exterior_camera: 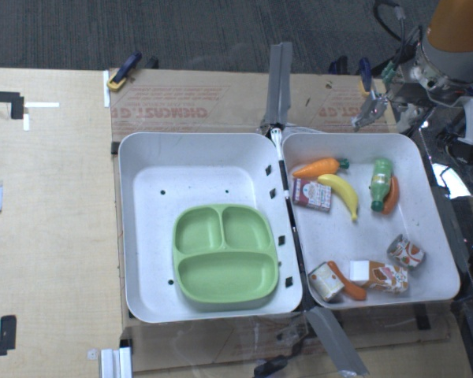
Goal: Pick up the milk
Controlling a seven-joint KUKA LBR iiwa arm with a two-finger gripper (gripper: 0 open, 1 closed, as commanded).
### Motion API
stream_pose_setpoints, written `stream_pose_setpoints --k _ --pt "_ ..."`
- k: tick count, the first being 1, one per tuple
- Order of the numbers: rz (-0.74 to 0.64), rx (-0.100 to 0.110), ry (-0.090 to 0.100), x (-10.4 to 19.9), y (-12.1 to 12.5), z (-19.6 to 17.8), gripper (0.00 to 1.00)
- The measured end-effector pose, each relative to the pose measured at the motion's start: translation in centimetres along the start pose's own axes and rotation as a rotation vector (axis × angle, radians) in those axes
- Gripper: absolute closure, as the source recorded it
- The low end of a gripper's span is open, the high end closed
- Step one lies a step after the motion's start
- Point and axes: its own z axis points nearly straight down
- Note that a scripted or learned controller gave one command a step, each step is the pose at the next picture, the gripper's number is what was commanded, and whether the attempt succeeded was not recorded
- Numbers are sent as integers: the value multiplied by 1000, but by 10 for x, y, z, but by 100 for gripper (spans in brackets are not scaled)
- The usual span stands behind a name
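Two bins: left (142, 211) holds a green plate (225, 254); right (426, 211) holds milk (312, 194); gripper (376, 107) state unclear.

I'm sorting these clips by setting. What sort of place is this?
Probably a robotics lab bench, not a kitchen: two white bins clamped on cardboard, toy food such as a banana and a green divided plate, and a robot arm.

The arm (456, 22) ran off the top and right edges above the right bin (426, 164), so most of it was cut off. Its gripper (372, 110) was too small to read. Print on the cartons in that bin was illegible.
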Motion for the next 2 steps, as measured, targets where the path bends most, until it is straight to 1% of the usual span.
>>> stream_pose_setpoints --k 1,2 --pt "-2 1 -1 0 0 -8 100" --pt "-156 -1 -1 -57 -59 -17 100"
